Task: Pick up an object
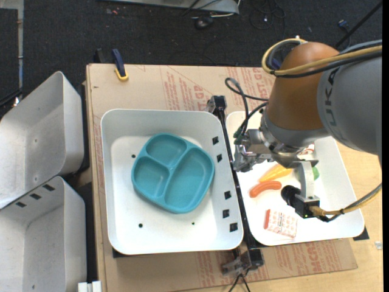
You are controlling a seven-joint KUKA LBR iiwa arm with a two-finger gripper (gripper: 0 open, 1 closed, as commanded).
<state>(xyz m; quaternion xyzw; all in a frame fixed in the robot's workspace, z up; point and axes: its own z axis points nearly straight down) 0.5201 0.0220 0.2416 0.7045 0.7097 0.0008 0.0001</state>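
Fingers: my gripper [248, 157] hangs over the right bin's [340, 163] left edge; I cannot tell how it is set.
Left bin [121, 181]: a teal divided plate [173, 172], well apart from me.
Divider: the rim between bins could catch me on descent.
Targets: orange pieces [270, 181], just beside me, could roll away; a red-and-white packet [281, 222] lies flat nearer the front.

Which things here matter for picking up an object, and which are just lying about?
For the job:
- gripper, low over the right bin
- orange piece
- yellow-orange piece
- small red-and-white packet
- green item, partly hidden

Lying about:
- teal divided plate in the left bin
- yellow clamp
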